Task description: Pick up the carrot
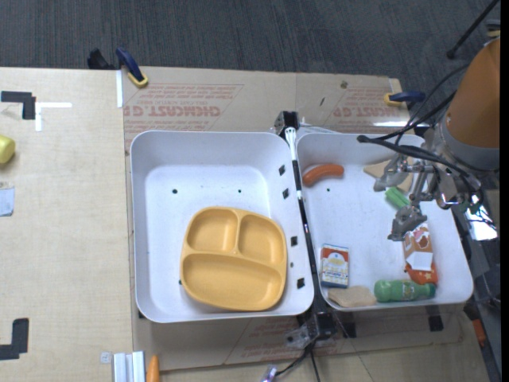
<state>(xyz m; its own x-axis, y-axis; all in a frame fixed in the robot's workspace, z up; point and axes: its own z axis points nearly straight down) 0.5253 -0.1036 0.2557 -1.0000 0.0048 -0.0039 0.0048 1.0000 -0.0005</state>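
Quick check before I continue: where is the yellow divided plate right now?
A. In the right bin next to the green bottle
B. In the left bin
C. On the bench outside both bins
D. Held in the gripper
B. The yellow divided plate lies flat on the floor of the left bin, while the green bottle lies in the right bin.

End effector (406,223) hovers near carrot (420,274).

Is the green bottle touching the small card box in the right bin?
Apart. The camera view shows bare white bin floor between the green bottle and the small card box; the bottle lies farther right, along the front wall.
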